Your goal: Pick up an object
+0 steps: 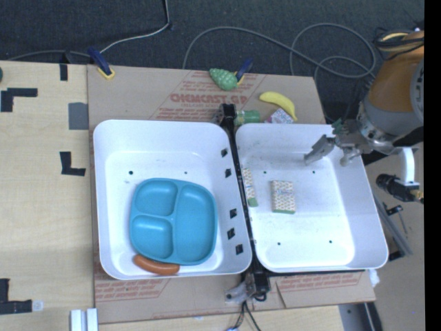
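A small beige patterned block [283, 196] lies flat in the middle of the right bin [358, 248]. A thin greenish strip [249, 187] rests against that bin's left wall. In the left bin [110, 150] sits a blue divided plate [172, 220] with an orange sausage [156, 265] at its front edge. My gripper [329, 152] hangs over the right bin's far right part, above and to the right of the beige block, apart from it. Its fingers [315, 149] are spread, with nothing between them.
On the cardboard behind the bins lie a yellow banana [278, 103], a green toy [224, 78] and a small pinkish packet [280, 117]. Cables run across the dark floor beyond. The arm's orange and grey body [396, 92] stands over the right bin's far right corner.
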Robot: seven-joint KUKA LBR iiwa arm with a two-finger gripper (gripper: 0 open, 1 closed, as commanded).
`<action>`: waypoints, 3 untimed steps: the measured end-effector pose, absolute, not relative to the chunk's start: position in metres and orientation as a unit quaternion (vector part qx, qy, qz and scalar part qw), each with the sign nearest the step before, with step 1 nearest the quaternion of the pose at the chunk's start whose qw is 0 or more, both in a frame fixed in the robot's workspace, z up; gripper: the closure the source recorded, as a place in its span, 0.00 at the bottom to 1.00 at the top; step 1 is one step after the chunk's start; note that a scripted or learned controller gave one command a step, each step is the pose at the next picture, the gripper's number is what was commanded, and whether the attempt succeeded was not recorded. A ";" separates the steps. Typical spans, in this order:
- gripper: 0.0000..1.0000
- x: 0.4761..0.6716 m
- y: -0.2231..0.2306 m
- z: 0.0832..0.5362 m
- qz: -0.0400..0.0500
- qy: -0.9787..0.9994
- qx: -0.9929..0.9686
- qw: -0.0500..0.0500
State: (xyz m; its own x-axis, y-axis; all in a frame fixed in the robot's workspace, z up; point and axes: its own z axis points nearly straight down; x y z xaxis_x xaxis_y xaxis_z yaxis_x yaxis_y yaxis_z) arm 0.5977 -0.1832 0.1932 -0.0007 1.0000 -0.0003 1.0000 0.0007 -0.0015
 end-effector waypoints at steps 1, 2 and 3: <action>0.00 0.559 -0.130 0.151 0.001 -0.708 -0.706 0.001; 0.00 0.546 -0.096 0.087 0.000 -0.707 -0.708 -0.003; 1.00 0.546 -0.096 0.096 0.000 -0.707 -0.708 -0.002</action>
